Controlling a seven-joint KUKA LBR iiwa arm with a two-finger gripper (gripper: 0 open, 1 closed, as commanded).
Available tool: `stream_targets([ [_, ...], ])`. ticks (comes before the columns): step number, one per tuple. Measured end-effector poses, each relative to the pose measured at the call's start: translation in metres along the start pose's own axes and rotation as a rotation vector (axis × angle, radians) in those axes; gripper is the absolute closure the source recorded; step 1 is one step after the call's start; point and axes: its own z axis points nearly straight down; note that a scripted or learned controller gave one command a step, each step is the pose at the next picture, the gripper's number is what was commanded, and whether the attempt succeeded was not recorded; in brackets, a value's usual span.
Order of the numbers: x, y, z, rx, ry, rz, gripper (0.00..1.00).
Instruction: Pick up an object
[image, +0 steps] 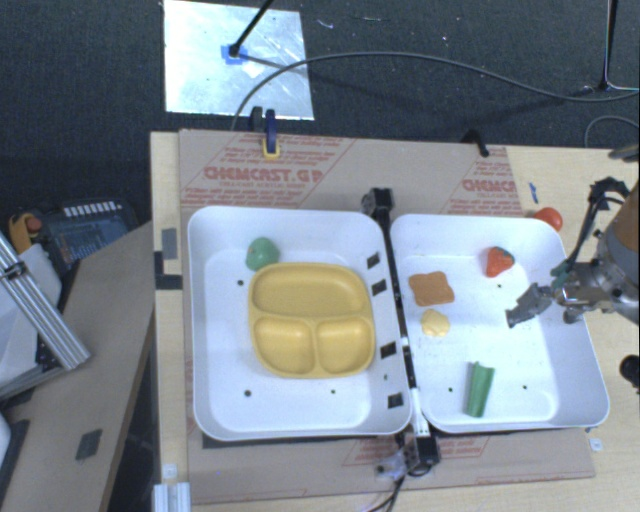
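Objects for picking are four in the right bin (575, 395): one brown toast-like piece (431, 288), one small yellow lump (435, 323), one green stick (479, 389) and one red-orange piece (499, 261). They lie well apart from each other on the white floor. In the left bin (215, 400) I count one yellow tray (308, 318) with three compartments, and one green round thing (262, 252) just beside its upper left corner. Between the two bins runs a black divider (392, 310) with clips. One more red thing (547, 217) lies outside, near the right bin's far corner, on the cardboard (330, 170). My pincer (528, 305) hangs over the right side of the right bin, pointing left, and my arm (610, 285) comes in low from the right edge. Nothing is between my fingers; if they are spread or closed, I cannot tell. The red-orange piece is the nearest to me.
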Motion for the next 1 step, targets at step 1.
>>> stream_targets([
  [1, 0.0004, 0.0021, -0.0052, -0.011, -0.002, -0.003, 0.0],
])
